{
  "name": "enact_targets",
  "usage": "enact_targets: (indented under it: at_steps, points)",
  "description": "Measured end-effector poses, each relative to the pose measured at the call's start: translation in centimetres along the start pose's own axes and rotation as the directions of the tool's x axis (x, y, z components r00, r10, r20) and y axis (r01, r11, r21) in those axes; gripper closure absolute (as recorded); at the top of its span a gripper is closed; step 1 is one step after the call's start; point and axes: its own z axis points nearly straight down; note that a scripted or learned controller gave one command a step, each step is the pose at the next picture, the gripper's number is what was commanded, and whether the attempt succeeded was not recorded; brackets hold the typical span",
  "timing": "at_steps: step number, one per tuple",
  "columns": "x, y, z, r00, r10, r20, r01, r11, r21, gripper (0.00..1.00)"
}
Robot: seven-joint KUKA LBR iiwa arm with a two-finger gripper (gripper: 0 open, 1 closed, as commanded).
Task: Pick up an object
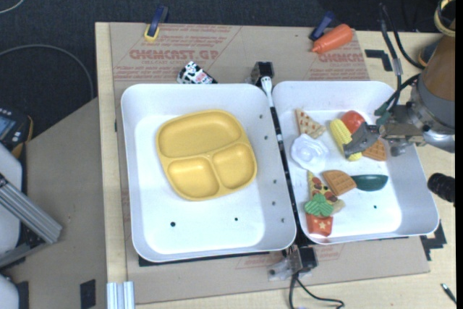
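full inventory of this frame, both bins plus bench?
white bins: 2, white, side by side on bench
divided plate: 1, yellow, left bin
pizza slice: 1, tan, right bin, upper left
corn: 1, yellow, right bin
tomato: 1, red, beside corn
clear cup: 1, translucent white, right bin
green piece: 1, dark green, right bin
strawberry: 1, red and green, right bin front
carrot: 1, orange, bench behind right bin
gripper: 1, grey, over right bin

Yellow divided tray [206,153] in left bin [141,170]; toy food fills right bin [412,206].
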Motion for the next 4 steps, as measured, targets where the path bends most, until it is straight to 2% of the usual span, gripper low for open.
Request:
enact_targets:
  at_steps: [1, 2, 3, 4]
  points:
    - [0.0, 0.2, -0.5, 1.0, -0.003, 0.001, 0.003, 1.0, -0.011, 0.0]
    - [-0.8, 0.7, 5.0, 1.0, -0.001, 0.0, 0.001, 1.0, -0.003, 0.0]
    - [-0.5, 0.5, 9.4, 1.0, -0.002, -0.001, 0.002, 1.0, -0.003, 0.0]
    - [-0.1, 0.6, 15.7, 1.0, -0.002, -0.001, 0.002, 1.0, -0.003, 0.0]
